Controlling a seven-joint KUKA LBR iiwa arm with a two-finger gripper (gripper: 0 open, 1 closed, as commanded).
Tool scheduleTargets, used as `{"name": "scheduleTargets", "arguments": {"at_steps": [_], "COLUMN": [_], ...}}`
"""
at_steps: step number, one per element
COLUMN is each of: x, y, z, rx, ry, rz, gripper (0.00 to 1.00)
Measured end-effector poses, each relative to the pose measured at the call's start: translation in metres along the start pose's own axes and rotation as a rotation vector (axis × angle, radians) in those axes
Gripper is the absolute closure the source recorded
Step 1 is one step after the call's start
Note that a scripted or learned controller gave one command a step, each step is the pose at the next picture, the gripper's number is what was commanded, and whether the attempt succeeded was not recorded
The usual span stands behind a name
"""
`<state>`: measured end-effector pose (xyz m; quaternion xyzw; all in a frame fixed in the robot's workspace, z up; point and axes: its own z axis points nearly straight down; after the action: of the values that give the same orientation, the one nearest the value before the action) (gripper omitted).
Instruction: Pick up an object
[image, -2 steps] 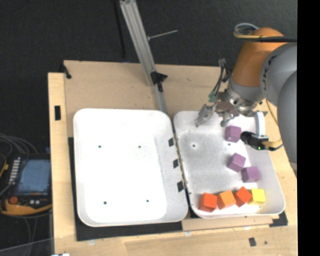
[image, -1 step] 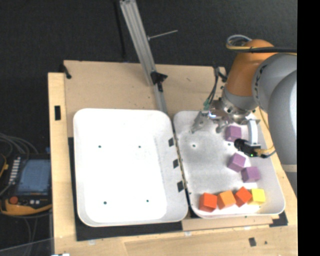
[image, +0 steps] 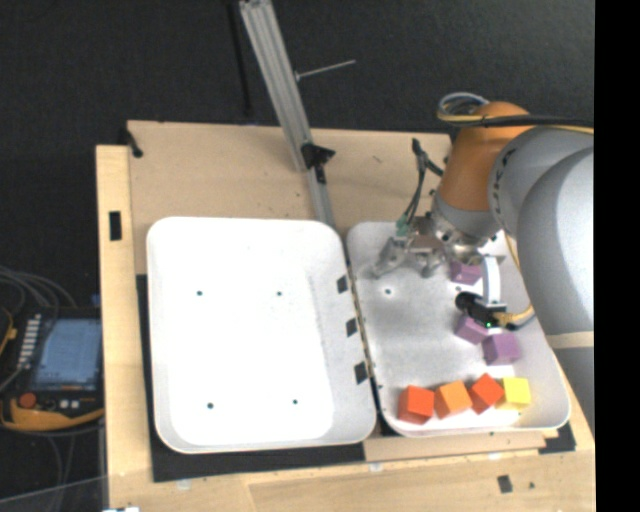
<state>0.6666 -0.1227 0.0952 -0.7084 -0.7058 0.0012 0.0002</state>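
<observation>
- gripper (image: 408, 258) sits low over the far end of the right bin (image: 400, 330); can't tell its state
- purple blocks (image: 487, 337) just right of it
- orange, red and yellow blocks (image: 462, 396) lined along the near edge

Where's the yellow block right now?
The yellow block sits in the right bin, near its front right corner, at the right end of a row beside the red block.

A robotics lab: a plywood bench (image: 250, 150) bears two white bins (image: 170, 300), with a teach pendant (image: 55, 365) and cables left of the bench.
</observation>
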Motion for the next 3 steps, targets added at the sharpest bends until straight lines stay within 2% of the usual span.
{"name": "scheduleTargets", "arguments": {"at_steps": [1,2,3], "x": [-0.001,-0.013,-0.014], "y": [0.002,0.004,0.005], "z": [-0.014,-0.072,-0.112], "rx": [-0.007,-0.010,-0.008], "ry": [-0.001,-0.001,0.000], "rz": [0.003,-0.003,-0.005], "gripper": [1.00,1.00,1.00]}}
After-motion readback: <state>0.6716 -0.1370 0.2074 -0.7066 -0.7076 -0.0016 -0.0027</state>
